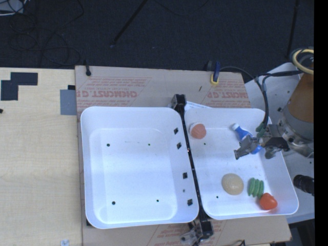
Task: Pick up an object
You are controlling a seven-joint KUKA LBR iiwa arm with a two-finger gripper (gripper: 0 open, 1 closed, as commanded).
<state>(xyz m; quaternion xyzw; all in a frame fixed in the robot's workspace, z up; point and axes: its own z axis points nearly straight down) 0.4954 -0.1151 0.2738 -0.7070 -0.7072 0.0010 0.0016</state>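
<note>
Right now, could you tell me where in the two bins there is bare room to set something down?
The left bin offers bare floor from wall to wall. In the right bin, free floor lies between the pink ball and the beige ball. Its right side is crowded: gripper, blue object, green object, red object.

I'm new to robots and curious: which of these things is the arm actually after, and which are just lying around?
Could be picked, all in the right bin:
blue object, by the gripper
pink ball
cream ball
green object
red object

Just lying about:
left bin
cardboard sheet
yellow clamp
</note>
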